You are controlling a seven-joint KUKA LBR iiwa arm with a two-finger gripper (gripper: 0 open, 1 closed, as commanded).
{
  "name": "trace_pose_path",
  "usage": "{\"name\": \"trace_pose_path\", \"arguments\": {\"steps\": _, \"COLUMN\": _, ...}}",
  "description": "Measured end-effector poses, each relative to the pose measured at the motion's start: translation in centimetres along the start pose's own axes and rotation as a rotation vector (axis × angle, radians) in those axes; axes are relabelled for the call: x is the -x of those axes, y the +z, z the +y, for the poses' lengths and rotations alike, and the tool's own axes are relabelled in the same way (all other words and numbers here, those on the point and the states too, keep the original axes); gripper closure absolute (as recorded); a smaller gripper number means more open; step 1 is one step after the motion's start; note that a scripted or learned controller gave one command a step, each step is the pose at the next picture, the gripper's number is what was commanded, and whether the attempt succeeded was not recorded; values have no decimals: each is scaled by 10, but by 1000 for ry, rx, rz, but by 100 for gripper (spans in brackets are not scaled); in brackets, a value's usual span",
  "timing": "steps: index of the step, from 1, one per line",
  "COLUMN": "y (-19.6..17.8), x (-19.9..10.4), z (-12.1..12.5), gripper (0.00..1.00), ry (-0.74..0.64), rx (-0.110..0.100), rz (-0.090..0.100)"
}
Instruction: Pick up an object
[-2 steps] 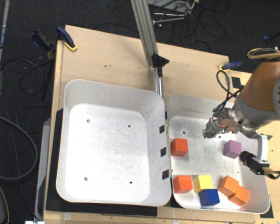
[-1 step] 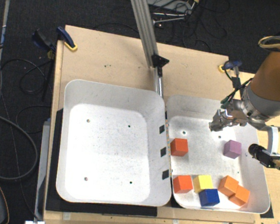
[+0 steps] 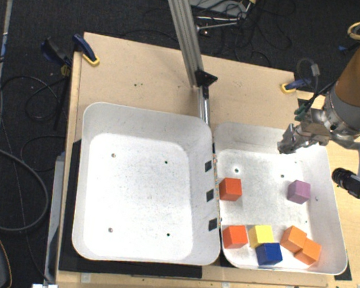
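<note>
Nothing has yet been picked up, as far as can be judged. The hand (image 3: 288, 143) is seen at the far edge of the right bin (image 3: 257, 159), well apart from the blocks; whether it is apart or together cannot be told. A purple block (image 3: 299, 191) lies nearest it, an orange block (image 3: 230, 189) sits mid-bin, and further blocks are gathered along the near wall. The whole grasp is left to be done.
</note>
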State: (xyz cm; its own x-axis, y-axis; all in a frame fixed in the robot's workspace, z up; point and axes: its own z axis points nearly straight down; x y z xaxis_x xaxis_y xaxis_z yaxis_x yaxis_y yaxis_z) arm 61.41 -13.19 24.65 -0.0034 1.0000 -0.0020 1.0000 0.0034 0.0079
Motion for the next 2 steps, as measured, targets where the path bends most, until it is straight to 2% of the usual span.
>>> {"name": "trace_pose_path", "arguments": {"steps": 1, "y": -18, "x": 0, "z": 1, "gripper": 100, "ry": 1, "rx": -4, "rz": 1}}
{"name": "trace_pose_path", "arguments": {"steps": 2, "y": -13, "x": -57, "z": 11, "gripper": 100, "ry": -5, "rx": -7, "rz": 3}}
